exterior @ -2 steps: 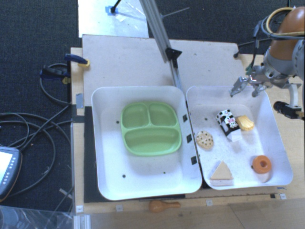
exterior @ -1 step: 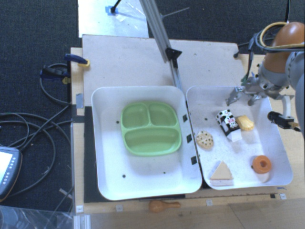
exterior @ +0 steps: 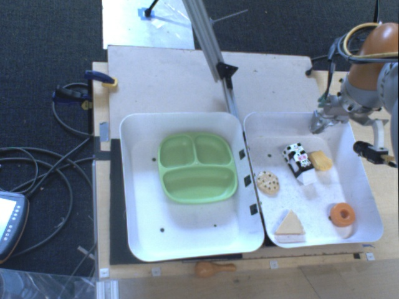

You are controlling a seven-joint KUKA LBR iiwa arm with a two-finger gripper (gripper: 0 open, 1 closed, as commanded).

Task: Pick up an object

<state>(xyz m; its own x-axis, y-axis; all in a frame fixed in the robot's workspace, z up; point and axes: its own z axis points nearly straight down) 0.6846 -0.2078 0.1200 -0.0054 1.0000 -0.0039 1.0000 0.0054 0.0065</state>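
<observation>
Camera view, from above the table (exterior: 162, 80): the grey arm's claw (exterior: 319, 124) hangs over the far corner of the right bin (exterior: 368, 213), w/ nothing seen between its tips. Whether it is clenched or released cannot be told at this angle. Judged from how things lie, the pick is not yet done; every candidate object rests on the bin floor, so approach, grasp and lift are all left.

Right bin holds five items, placed here relative to the black-and-white carton (exterior: 298, 162) near its middle. A yellow chip-like piece (exterior: 322, 161) sits just beside the carton, on the arm's side. A speckled cookie (exterior: 268, 182) lies near it toward the left bin and a bit to the front. A tan wedge (exterior: 290, 224) rests well to the front of the carton. An orange ring-shaped toy (exterior: 342, 215) sits to the front on the arm's side. The carton is the item nearest the claw, though still apart from it.

Left bin (exterior: 134, 229) carries one green divided tray (exterior: 198, 168), w/ its compartments bare.
</observation>
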